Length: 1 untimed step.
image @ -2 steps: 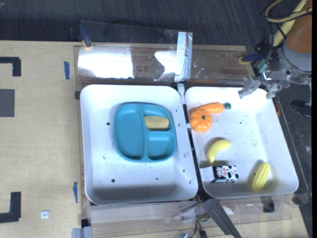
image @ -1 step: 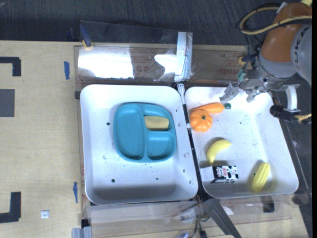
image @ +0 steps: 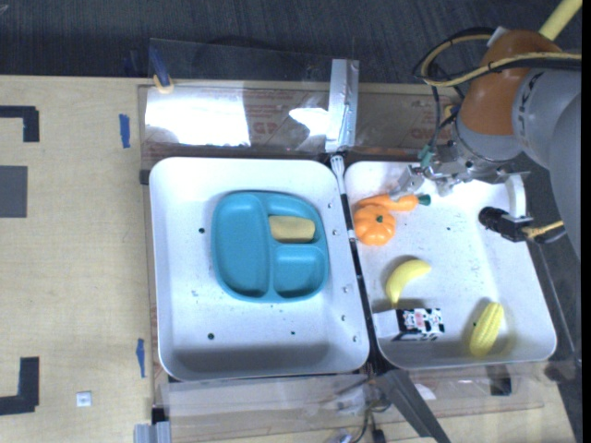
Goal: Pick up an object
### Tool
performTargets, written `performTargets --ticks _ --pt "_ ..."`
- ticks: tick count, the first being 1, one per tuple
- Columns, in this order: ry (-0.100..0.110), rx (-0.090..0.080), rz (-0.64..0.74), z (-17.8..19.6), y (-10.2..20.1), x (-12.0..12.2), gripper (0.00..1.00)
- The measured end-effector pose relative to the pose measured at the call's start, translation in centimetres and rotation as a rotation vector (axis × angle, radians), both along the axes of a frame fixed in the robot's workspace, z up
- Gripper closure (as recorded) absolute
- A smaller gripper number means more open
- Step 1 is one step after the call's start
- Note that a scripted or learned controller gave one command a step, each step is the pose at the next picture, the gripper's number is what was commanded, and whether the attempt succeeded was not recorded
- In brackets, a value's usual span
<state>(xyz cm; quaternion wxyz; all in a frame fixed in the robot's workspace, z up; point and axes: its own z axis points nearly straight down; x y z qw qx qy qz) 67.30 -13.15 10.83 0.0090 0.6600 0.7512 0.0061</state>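
the grey arm's two-finger gripper (image: 423, 175) is reaching down at the small orange carrot (image: 391, 202) (fingers too blurry, cannot tell how open). next it needs to squeeze and lift.

Pale wooden bench top (image: 65, 275) carried black square markings (image: 20, 123) and blue tape bits (image: 124, 129). Dark grey carpet-like floor (image: 231, 7) ran across the top. Glare lit a clear plastic sheet (image: 240, 113) behind the bins.

arm (image: 545, 109) cut by right edge, gripper (image: 427, 175) blurred
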Motion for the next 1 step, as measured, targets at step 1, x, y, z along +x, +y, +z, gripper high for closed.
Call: performTargets --ticks 1 --pt "-0.001 0.009 -0.048 -0.60 -0.35 0.27 0.00"
